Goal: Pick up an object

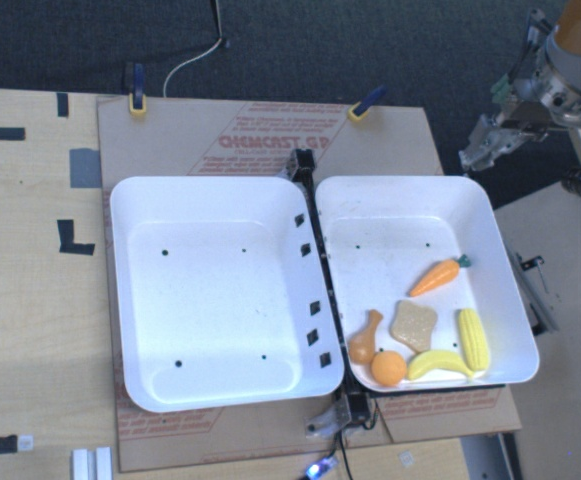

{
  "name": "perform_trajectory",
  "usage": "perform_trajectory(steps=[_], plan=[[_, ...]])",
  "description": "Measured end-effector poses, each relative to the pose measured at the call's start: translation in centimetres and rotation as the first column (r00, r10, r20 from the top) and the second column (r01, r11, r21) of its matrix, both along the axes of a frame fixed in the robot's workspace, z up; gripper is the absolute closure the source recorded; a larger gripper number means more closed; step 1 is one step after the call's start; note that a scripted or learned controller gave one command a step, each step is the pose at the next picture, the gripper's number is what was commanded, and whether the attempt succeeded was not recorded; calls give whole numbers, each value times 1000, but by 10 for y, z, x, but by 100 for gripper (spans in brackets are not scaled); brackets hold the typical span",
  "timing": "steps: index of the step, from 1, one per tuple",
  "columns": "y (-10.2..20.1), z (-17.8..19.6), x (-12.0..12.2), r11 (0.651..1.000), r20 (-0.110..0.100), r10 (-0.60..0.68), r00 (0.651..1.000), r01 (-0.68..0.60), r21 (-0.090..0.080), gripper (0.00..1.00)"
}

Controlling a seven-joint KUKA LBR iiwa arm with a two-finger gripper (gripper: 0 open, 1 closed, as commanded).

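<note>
Crowding right bin's [490,228] near corner: carrot [434,278], bread [413,325], corn [473,340], banana [438,365].

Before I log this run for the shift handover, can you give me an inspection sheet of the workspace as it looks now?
Surface: brown cardboard sheet under two shallow white bins, held by two clamps at its far edge.
Job's things: all in the right white bin, clustered at its near corner: orange toy carrot, tan bread slice, yellow corn cob, yellow banana, round orange fruit, orange-brown drumstick.
Clutter: nothing seen in the left white bin.
Grippers: the gripper sits beyond the right bin's far right corner, above the dark floor, holding nothing.
Cables: white cable beyond the cardboard.
Surroundings: dark carpet, black tape marks on the wooden bench.
</note>
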State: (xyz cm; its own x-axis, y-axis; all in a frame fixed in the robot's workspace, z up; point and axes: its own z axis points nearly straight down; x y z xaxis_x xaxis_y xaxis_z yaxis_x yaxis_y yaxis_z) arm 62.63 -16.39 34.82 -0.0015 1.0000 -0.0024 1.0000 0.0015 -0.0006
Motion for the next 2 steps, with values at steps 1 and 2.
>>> perform_trajectory(steps=[1, 2], plan=[[10, -114, -89, 1000, -18, -4, 1000, 4, 7, 100], [47, -57, 2, 1000, 10, 6, 1000, -6, 1, 100]])
